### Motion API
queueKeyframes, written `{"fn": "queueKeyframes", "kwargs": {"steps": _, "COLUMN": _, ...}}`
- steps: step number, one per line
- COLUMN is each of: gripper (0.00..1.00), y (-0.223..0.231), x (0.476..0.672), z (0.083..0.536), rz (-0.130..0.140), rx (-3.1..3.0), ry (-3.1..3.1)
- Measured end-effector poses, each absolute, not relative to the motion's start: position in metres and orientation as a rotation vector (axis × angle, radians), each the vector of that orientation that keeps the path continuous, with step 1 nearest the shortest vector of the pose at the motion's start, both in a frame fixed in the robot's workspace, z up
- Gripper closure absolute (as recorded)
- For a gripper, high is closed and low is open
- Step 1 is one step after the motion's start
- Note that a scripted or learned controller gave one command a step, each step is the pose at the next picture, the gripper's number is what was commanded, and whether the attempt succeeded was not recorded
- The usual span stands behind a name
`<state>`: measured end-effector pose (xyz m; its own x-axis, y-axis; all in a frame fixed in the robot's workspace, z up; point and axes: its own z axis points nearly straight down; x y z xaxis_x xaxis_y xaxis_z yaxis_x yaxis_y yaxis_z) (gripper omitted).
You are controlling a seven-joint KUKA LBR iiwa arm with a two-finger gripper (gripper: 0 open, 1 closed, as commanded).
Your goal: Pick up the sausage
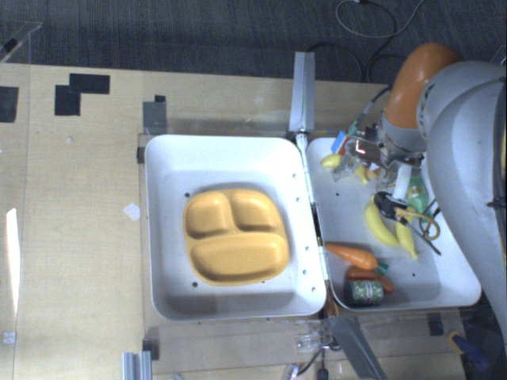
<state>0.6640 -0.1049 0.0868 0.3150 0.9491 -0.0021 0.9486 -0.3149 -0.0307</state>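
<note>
Green can [367, 291], one carrot [352, 254], two bananas [382, 226]; gripper [372, 158] state unclear; one yellow tray [235, 234].

Two bins are sitting side by side on the bench [71, 212], the left bin [162, 236] filling the middle of the frame and the right bin [455, 287] lying toward the right edge. A divided tray [235, 234] is resting in the centre of the left bin. In the right bin, two bananas [390, 228] are lying mid-bin, a carrot [352, 254] is lying below and left of them, and a can [366, 291] is lying just below the carrot, near the bin's lower edge. The arm [467, 133] is reaching in over the right bin's upper part from the frame's right.
</note>
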Motion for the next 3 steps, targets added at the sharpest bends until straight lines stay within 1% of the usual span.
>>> {"fn": "queueKeyframes", "kwargs": {"steps": 1, "gripper": 0.00, "y": -0.157, "x": 0.671, "z": 0.194, "rz": -0.008, "rx": -2.533, "ry": -1.869}}
{"fn": "queueKeyframes", "kwargs": {"steps": 2, "gripper": 0.00, "y": -0.135, "x": 0.637, "z": 0.139, "rz": -0.008, "rx": -2.543, "ry": -1.855}}
{"fn": "queueKeyframes", "kwargs": {"steps": 3, "gripper": 0.00, "y": -0.119, "x": 0.670, "z": 0.100, "rz": -0.025, "rx": -2.574, "ry": -1.837}}
